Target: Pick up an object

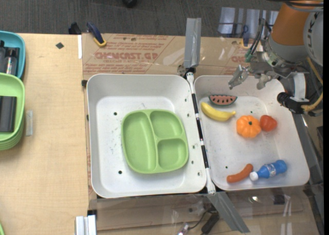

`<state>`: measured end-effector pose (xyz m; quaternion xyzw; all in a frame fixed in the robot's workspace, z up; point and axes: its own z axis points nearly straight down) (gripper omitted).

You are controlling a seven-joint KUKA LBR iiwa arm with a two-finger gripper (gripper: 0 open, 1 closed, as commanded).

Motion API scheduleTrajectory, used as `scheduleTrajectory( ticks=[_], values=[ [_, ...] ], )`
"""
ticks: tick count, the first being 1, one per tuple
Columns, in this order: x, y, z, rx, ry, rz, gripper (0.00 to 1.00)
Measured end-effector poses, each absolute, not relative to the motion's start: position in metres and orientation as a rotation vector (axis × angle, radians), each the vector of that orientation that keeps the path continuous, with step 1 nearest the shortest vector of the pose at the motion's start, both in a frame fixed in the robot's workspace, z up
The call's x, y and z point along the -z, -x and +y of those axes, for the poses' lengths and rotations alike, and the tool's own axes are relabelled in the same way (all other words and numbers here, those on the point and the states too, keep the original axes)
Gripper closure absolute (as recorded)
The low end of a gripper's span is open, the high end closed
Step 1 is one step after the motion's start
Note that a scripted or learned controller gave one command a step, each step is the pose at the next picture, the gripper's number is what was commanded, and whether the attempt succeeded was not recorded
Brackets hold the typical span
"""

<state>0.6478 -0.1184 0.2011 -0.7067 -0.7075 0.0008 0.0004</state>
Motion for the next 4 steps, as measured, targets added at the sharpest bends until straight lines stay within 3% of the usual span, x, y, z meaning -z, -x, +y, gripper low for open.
scheduleTrajectory(
  ticks=[1,2,3,4],
  values=[
    [-0.210,-0.648,-0.119,-0.004,2.218,-2.224,1.00],
    [-0.190,-0.581,-0.004,-0.005,2.365,-2.065,1.00],
    [-0.190,-0.633,0.070,-0.008,2.598,-1.765,1.00],
    [-0.336,-0.606,0.139,-0.008,2.750,-1.521,1.00]
  ],
)
